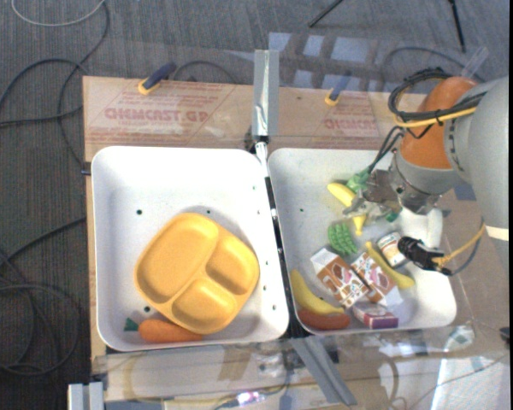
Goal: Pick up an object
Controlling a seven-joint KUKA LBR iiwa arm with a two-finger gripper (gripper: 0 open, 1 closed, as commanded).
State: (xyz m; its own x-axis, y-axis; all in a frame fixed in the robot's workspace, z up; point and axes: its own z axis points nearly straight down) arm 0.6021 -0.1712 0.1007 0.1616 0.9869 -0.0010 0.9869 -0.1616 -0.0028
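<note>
We're looking at the pick barely underway, as far as we can tell. The gripper [378, 196] sits low in the right bin [282, 229], upper middle of it, right over a yellow piece [342, 195] and a green one [356, 181]. Whether the claw is wide, narrow or gripping something, we honestly can't tell from this angle. Nothing looks lifted. The banana [303, 290], cartons [352, 280] and the rest lie lower in the bin. The grab and lift are left.

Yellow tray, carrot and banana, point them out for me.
Yellow tray [197, 272], camera view, its middle ridge.
Carrot [167, 331], camera view, mid-body.
Banana [303, 291], camera view, its curved back.
</note>
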